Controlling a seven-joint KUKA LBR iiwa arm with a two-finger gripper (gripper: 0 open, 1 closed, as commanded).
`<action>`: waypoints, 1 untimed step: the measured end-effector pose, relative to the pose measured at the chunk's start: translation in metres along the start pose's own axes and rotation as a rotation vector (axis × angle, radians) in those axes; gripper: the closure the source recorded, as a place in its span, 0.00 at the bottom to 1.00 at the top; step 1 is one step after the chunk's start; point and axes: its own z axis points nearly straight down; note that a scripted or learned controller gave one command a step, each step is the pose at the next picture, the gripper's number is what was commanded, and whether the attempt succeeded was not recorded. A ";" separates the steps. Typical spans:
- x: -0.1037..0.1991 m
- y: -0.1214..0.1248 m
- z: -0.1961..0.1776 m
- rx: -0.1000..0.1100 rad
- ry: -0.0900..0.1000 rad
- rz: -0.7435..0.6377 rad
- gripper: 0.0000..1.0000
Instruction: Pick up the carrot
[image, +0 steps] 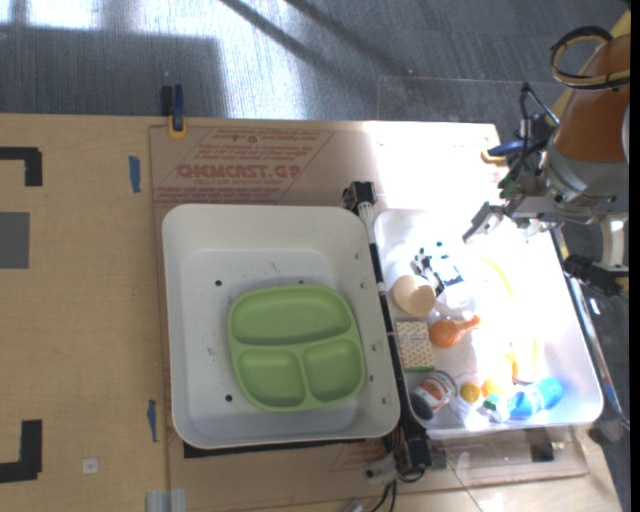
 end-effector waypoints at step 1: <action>-0.034 -0.086 -0.037 -0.002 -0.004 -0.050 0.00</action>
